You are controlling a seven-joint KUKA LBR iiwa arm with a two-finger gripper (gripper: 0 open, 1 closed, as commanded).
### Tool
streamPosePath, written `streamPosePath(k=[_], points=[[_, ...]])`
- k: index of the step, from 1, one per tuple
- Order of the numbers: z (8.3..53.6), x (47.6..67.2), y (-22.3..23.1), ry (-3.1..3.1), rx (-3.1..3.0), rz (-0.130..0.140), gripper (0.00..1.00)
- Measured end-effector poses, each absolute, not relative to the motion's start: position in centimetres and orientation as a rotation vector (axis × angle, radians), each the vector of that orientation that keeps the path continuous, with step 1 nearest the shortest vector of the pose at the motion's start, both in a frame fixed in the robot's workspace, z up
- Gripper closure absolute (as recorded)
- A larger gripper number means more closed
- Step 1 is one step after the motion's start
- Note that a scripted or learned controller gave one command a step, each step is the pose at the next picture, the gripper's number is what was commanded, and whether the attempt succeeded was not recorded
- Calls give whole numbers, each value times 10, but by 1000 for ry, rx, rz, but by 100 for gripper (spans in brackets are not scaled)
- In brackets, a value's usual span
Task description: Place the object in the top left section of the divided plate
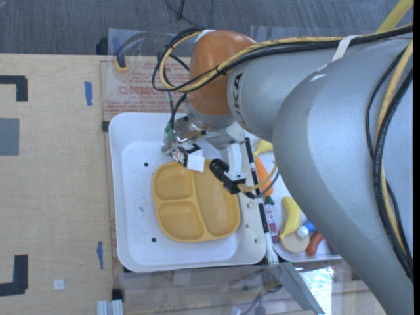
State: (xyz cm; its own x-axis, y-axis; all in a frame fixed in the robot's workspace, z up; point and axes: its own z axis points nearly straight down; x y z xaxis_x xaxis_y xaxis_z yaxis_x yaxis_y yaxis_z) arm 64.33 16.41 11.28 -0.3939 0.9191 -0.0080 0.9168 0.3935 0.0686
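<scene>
We see the grey arm (328, 117) reaching in from the right, its orange band (216, 71) standing above the wrist. The end effector (180, 146) hangs low over the upper part of the left white bin (131, 241), just above the top edge of the divided plate (195, 202). We cannot tell how it is set, because the wrist and its cables cover it from this angle, and we cannot make out any object in it.

The plate is mustard yellow and lies flat in the left bin, toward its right side. It has two smaller sections on its left, one above the other, and one long section on its right. The top left section (174, 182) lies just below the end effector, and we see only bare yellow surface in it.

In the right bin (289, 251), mostly hidden under the arm, we see a yellow banana-shaped piece (289, 215), an orange carrot-like piece (262, 172) and a reddish piece (315, 241). The bins rest on a pale wooden counter (52, 176) with strips of blue tape (88, 92).
</scene>
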Motion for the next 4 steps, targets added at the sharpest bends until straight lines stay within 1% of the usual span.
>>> streamPosePath(k=[1,2,3,4], points=[[177,589,146,2710,1583,3,100],[131,591,153,2806,1391,19,100],[233,555,126,2673,1647,1,100],[162,534,129,2699,1610,-1,100]])
